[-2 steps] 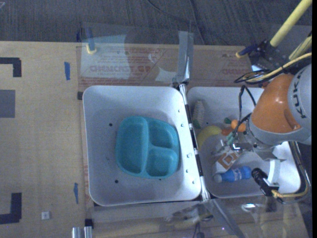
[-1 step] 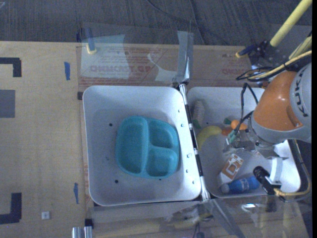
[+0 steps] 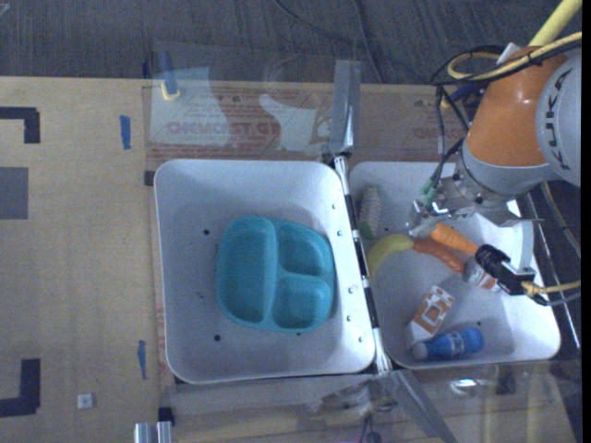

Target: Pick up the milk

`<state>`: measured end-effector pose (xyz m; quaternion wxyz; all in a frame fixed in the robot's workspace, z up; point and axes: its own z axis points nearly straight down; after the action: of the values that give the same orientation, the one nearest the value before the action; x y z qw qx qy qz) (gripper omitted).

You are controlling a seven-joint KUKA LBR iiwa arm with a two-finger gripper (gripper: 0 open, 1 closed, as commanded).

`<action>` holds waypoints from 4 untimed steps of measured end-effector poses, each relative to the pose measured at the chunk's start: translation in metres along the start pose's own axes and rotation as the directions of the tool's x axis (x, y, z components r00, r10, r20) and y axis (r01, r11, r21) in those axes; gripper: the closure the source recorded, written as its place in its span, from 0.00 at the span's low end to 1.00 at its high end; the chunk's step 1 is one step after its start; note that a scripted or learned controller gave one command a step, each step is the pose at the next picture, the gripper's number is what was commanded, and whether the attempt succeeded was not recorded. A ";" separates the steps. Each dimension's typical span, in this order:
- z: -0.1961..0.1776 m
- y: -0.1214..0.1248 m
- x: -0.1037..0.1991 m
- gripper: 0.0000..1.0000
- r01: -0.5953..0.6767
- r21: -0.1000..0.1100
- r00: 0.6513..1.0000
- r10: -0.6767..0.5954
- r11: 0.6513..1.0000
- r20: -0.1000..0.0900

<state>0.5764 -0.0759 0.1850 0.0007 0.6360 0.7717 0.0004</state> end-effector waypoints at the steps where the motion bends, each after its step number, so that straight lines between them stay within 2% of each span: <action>1: 0.000 0.000 0.000 0.00 0.000 0.000 1.000 0.000 1.000 0.000; 2: -0.011 -0.075 0.023 0.00 0.129 0.002 0.992 -0.129 0.992 -0.002; 3: 0.000 -0.060 0.005 0.00 0.254 -0.001 0.967 -0.254 0.967 0.001; 4: 0.000 -0.025 0.000 0.00 0.444 -0.002 0.896 -0.444 0.896 0.002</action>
<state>0.5520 -0.0808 0.1852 0.0020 0.4433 0.8964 0.0006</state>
